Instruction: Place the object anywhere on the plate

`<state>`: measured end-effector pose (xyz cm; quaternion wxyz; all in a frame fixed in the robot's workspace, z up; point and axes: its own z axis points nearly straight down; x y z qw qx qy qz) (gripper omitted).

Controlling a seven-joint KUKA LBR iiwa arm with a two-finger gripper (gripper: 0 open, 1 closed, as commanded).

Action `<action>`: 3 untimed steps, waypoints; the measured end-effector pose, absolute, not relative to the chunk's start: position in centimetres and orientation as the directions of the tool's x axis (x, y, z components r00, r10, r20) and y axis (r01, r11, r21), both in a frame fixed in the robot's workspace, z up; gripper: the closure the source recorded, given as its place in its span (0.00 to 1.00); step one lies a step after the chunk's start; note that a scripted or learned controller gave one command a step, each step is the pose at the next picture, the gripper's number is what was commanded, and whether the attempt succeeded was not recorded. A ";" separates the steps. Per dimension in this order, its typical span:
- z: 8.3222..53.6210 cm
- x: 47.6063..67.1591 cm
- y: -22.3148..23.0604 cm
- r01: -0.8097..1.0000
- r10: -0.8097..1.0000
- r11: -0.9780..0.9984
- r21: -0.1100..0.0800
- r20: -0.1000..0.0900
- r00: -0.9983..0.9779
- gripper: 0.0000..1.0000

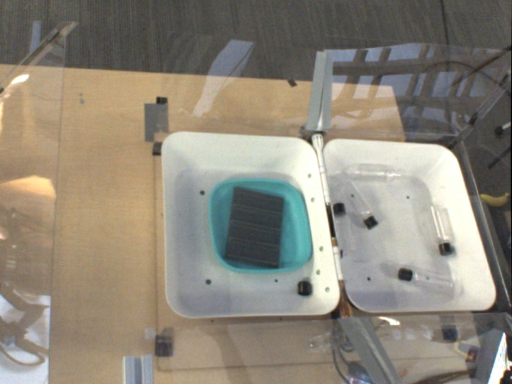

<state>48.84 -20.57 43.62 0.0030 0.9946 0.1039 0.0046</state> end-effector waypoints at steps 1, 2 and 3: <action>43.6 48.8 -20.6 0.207 0.207 -0.978 0.007 0.008 0.978 0.00; 43.6 48.8 -20.6 0.208 0.208 -0.978 0.007 0.007 0.978 0.00; 43.6 48.9 -20.5 0.209 0.209 -0.978 0.007 0.007 0.978 0.00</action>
